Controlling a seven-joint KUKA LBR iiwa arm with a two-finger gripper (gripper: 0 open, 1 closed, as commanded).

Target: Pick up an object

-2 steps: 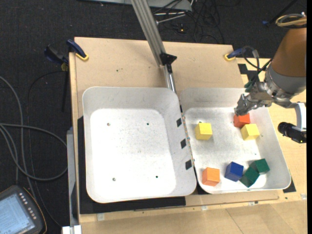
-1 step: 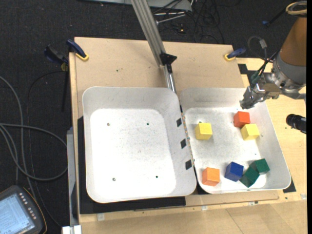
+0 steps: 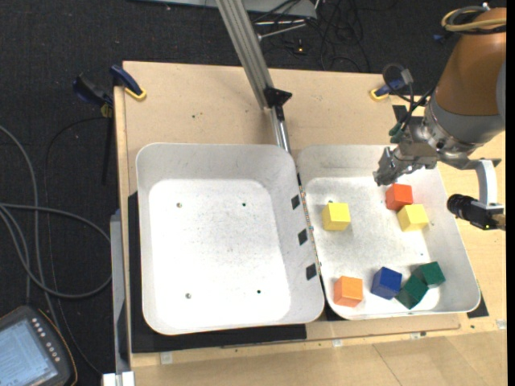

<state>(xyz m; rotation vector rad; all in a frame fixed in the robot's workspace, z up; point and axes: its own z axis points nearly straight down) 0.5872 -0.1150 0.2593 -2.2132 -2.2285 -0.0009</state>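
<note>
Counter (image 3: 201,103) was a bare tan board, clamps at the far corners: blue/yellow at the left one (image 3: 121,83), another at the right one (image 3: 386,87). It sat on dark carpet with loose cables (image 3: 32,207), a metal rail (image 3: 245,43) slanting in from the top, and a tablet-like screen (image 3: 28,352) at bottom left.

Two white bins sat side by side. Left bin (image 3: 217,159) had speckled dirt on its floor. Right bin (image 3: 459,272) held the blocks: yellow cube (image 3: 336,215) mid-left, orange-red cube (image 3: 399,196) with a second yellow cube (image 3: 413,216) just beside it, orange cube (image 3: 348,289), blue cube (image 3: 387,281) and two green cubes (image 3: 422,284) clustered near the front edge.

Gripper (image 3: 390,169) was at the right bin's far side, just above the orange-red cube. Couldn't tell whether it was open or closed, nor any contact.
</note>
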